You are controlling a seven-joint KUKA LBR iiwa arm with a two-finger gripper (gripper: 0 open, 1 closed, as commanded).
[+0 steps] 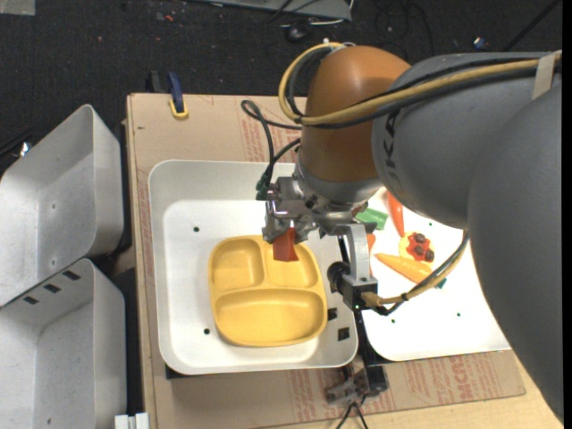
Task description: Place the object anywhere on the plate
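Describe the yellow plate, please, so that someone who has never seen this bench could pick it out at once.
Of the two shallow white bins side by side, take the left bin. The yellow plate lies flat in it, just below the gripper, which hangs over the plate's upper right compartment with a small reddish-brown object at its tip. It is divided into compartments, unlike the small orange and red items in the right bin.

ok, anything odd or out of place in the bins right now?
Nothing spilled or damaged. The yellow plate sits flat in the left bin. A reddish-brown piece hangs under the pincer above the plate's upper right compartment. Orange and red pieces lie loose in the right bin.
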